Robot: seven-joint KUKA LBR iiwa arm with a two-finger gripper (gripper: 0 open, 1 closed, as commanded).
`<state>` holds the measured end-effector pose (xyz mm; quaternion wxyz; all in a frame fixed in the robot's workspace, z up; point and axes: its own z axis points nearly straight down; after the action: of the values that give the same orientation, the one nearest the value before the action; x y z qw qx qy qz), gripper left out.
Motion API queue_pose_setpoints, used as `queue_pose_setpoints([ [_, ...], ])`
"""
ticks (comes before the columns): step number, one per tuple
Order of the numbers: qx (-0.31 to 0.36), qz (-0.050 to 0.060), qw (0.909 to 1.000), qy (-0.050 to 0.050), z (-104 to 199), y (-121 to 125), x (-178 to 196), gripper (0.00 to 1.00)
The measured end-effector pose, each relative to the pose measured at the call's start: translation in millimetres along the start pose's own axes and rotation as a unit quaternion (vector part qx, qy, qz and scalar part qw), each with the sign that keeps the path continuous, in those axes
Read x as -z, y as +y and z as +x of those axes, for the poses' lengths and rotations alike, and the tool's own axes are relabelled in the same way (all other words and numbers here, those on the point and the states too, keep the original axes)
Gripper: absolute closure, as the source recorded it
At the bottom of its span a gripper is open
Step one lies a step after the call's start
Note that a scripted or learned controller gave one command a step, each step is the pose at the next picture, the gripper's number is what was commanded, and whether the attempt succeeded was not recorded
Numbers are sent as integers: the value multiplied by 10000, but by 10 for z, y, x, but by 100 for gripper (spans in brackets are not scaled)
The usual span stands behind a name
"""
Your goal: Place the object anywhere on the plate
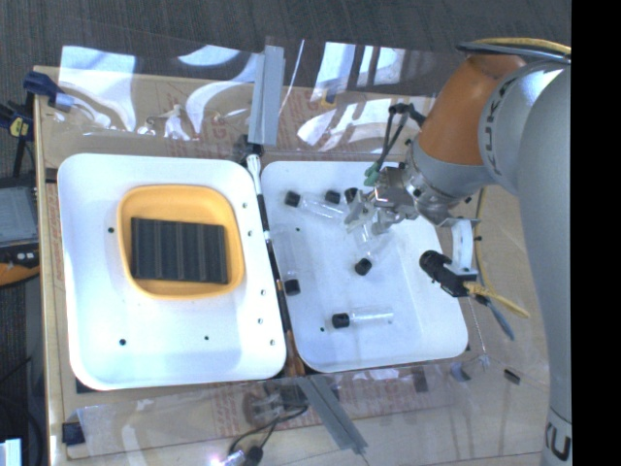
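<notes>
Bench front edge [194, 425]: pale wood under a clear glossy sheet along the bottom of the frame; a grey metal bar [335, 414] lies slantwise there, beside a dark cable [262, 425].
Left bin [87, 328]: shallow, white, rounded corners, lower left to centre left of the frame.
Plate [179, 202]: yellow, rounded-square rim, inside the left bin toward its upper half; a dark ribbed rectangle [179, 250] sits on its middle.
Right bin [427, 333]: white, just beside the left bin, centre of the frame.
Clear vial, lower [361, 316]: lies flat with a black cap, lower middle of the right bin.
Black cap, middle [363, 266]: alone on the bin floor, near the bin's centre.
Clear vial, upper [312, 204]: lies flat, black cap at its left end, upper left of the right bin.
Small black piece [333, 197]: just right of that vial.
Gripper [374, 212]: low over the upper middle of the right bin; clear fingers blur into the white floor, so whether they are parted or closed cannot be told.
Arm [485, 115]: grey with an orange band, upper right of the frame.
Back of bench [194, 95]: glossy sheet with bright window reflections, top of the frame.
Floor [146, 8]: dark carpet beyond the bench.
</notes>
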<state>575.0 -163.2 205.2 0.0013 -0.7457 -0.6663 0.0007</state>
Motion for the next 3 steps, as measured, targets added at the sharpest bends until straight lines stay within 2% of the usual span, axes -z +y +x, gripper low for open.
queue_pose_setpoints([
  [1,1494,20,9888,7,194,-772,-228,100],
  [2,2379,15,9713,4,801,-949,-149,100],
  [3,2715,20,9624,1,1385,-1153,-154,100],
])
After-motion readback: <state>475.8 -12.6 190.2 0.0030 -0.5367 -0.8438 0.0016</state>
